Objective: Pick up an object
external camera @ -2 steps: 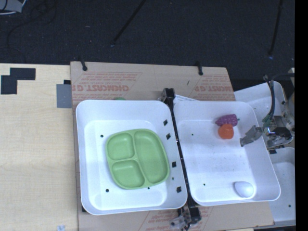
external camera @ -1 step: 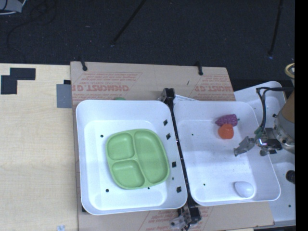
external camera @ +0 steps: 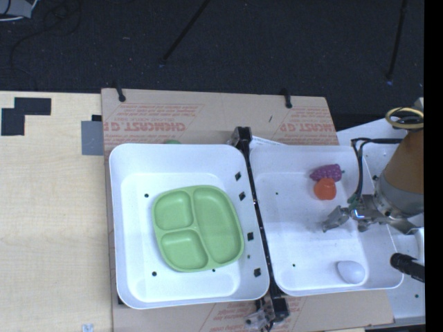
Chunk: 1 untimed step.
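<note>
In the right bin (external camera: 297, 282), a purple bumpy object (external camera: 327, 171) lies near the far side, with an orange-red ball (external camera: 324, 189) touching it just in front. A white egg-shaped object (external camera: 351, 271) rests near the bin's front right corner. My gripper (external camera: 335, 220) reaches in from the right and hangs low over the bin's middle right, a little in front of the orange-red ball and apart from it. Nothing shows in the gripper's grasp.
The left bin (external camera: 131, 185) holds a green three-compartment plate (external camera: 197, 227). A black divider (external camera: 252, 213) runs between the two bins. Cardboard (external camera: 208, 116) lies under and behind both bins. The arm's body (external camera: 408, 178) stands at the right edge.
</note>
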Each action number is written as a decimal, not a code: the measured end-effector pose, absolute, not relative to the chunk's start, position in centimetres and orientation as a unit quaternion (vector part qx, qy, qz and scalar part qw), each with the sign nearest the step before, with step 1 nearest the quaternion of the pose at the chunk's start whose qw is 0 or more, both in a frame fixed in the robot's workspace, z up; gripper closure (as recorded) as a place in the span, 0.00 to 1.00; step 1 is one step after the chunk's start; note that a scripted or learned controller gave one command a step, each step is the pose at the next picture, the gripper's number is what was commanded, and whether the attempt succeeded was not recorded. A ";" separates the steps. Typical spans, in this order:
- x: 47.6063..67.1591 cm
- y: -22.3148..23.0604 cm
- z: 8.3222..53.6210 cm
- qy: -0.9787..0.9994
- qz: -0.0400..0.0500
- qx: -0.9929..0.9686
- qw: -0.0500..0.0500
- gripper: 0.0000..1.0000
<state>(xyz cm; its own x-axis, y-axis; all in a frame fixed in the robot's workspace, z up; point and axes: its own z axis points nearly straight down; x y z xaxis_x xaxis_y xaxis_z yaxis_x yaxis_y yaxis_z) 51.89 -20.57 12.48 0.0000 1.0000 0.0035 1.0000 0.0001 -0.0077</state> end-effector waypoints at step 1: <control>51.9 -20.5 8.6 -0.707 0.001 -0.707 0.001 0.00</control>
<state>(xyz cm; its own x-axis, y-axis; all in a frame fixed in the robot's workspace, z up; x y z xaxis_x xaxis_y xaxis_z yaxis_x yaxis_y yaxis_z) 51.89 -20.46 8.59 0.0009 1.0000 0.0010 1.0000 -0.0009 -0.0028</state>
